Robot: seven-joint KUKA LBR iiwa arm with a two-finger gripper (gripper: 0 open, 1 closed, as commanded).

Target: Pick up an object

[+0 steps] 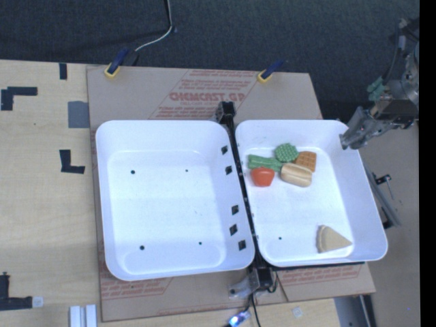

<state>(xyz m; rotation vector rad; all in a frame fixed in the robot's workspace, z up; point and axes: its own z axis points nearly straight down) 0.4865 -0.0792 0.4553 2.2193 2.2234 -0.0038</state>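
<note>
Five small toy foods lie in the right-hand shallow white plastic bin (354,203), four of them clustered in its upper middle: one red rounded tomato-like piece (263,176), one green stalk-shaped vegetable (259,161) touching it from above, one dark green bumpy broccoli-like piece (286,152) just beside the stalk's right end, one orange waffle-textured square (306,160) touching the broccoli's right side, and one tan bread-roll-shaped piece (296,174) lying just below the waffle and beside the tomato. The fifth, a single beige wedge shaped like a slice (332,239), sits well apart near the bin's lower right corner. The left-hand shallow white plastic bin (109,203) adjoins the right one along a dark hinge-like seam with several black clips. The grey two-finger jaws (353,136) hang at the right bin's upper right rim, above its edge and well apart from every toy; whether they are spread or pressed together I cannot tell, and nothing shows between them. Both bins rest on one brown cardboard sheet (197,94) printed with red lettering and held by two blue-and-yellow clamps at its far edge. The sheet lies on a light wooden tabletop (41,203) marked with black tape shapes. Behind it hangs a dark blue-grey backdrop crossed by one white cable (165,19).
</note>
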